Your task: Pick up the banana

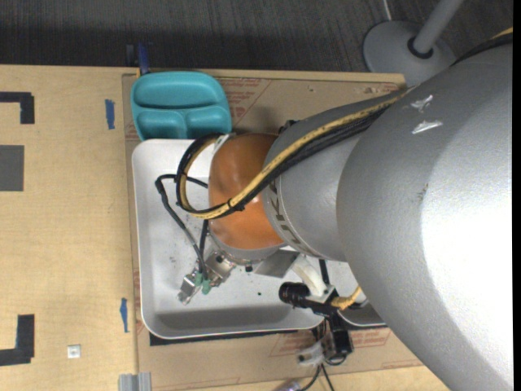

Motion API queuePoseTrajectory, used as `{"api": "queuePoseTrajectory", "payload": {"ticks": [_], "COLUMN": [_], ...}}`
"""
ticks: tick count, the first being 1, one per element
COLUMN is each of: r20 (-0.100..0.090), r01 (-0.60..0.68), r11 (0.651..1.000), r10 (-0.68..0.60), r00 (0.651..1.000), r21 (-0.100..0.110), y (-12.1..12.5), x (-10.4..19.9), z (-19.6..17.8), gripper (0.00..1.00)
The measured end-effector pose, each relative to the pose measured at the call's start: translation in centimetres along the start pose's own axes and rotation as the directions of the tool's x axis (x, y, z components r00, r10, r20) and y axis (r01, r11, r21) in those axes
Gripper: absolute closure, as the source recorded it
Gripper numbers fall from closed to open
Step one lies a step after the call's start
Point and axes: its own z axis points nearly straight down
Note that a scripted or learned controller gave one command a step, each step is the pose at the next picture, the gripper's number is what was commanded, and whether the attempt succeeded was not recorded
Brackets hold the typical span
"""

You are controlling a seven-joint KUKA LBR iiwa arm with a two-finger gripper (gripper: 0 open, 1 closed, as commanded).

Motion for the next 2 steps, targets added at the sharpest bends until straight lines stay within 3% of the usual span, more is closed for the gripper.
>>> {"api": "queuePoseTrajectory", "payload": {"ticks": [1, 2], "r20": [0.001, 0.002], "r01": [0.000, 0.001], "r11": [1.000, 1.000], "r10": [0.000, -0.001], "r00": [1.000, 1.000], "r21": [-0.002, -0.005], "y": [0.06, 0.13], "x": [-0.03, -0.06], "z": [-0.98, -1.98], "gripper": [1.00, 1.00]}}
